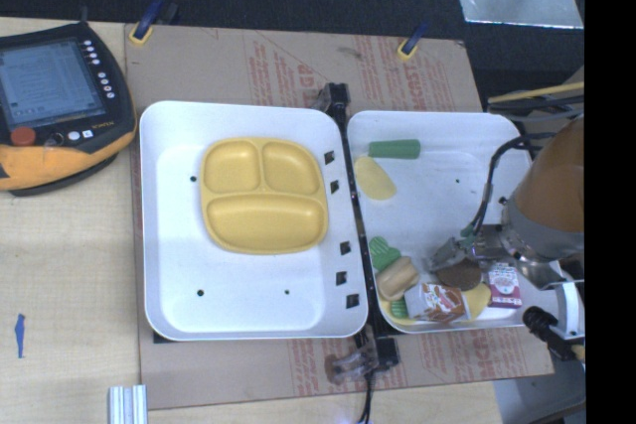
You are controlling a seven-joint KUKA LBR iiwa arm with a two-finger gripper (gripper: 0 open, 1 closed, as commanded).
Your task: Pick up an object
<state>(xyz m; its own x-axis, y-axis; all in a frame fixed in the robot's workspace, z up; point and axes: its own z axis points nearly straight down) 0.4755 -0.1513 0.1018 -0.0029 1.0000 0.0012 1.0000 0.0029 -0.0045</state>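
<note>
Well, noted my gripper low over the near right corner of the right bin, my arm reaching in from the right with a dark cable looping off it. Could not tell how far the gripper stood open, nor whether it had hold of anything; the tool's end was dark and merged with the clutter under it. Candidates lay crowded there: a dark brown piece just beneath the tool, a bun-shaped tan piece and a small green piece to its left against the bin's inner wall, a printed packet along the near wall, and a red-and-white carton on the arm's side. Well apart from that heap, a green block and a pale yellow piece lay singly near the far left corner of the same bin. Left bin held a yellow divided plate, likely too broad to grip. My judgement: the brown piece was the nearest target, but neighbours touched it on several sides, so a good grasp called for a straight descent centred on it, closing across its narrow side, then a slow lift to check that it came away alone. Risk was pinching the packet's edge or nudging the carton. Failing that, the green block looked the cleaner pick.
</note>
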